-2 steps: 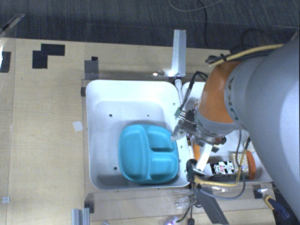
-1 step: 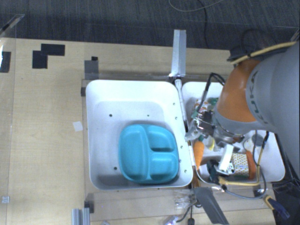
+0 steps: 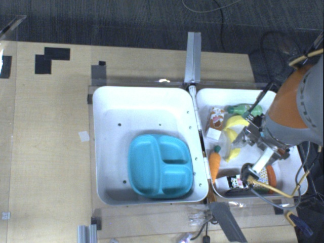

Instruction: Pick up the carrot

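Squinting: arm covers pt of right bin's clutter, can't tell if claw is apart or together. I count 1 carrot there, 1 blue tray in left bin.

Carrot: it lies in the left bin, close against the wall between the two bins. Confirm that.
Wrong bin. The camera view shows the carrot in the right bin, close against the wall between the two bins. The left bin holds a blue plate.
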`<action>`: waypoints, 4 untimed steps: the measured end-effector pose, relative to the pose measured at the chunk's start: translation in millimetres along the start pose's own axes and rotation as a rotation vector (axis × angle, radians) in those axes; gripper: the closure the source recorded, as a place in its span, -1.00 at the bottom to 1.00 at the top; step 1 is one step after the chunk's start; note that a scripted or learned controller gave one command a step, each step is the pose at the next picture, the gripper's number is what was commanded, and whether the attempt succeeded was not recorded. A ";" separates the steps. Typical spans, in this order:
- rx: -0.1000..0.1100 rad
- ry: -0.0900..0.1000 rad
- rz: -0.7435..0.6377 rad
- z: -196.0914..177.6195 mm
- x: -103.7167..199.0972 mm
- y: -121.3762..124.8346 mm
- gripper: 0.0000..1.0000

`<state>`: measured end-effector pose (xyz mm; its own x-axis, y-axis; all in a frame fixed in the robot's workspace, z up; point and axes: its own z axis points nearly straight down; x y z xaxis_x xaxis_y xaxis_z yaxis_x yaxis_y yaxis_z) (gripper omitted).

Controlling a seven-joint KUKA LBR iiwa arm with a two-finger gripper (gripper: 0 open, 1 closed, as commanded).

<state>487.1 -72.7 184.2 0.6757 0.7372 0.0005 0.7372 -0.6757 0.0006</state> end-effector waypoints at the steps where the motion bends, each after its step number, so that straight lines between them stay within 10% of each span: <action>1: -0.005 0.008 0.200 94.6 -6.1 9.6 -1.00; 2: -0.010 0.012 0.190 83.0 -4.1 11.2 1.00; 3: -0.012 0.010 0.104 91.3 14.1 38.7 1.00; 4: -0.002 0.002 0.070 -58.6 87.6 98.3 1.00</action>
<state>618.8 -74.6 242.8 0.7255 0.6883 0.0022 0.6883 -0.7255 0.0025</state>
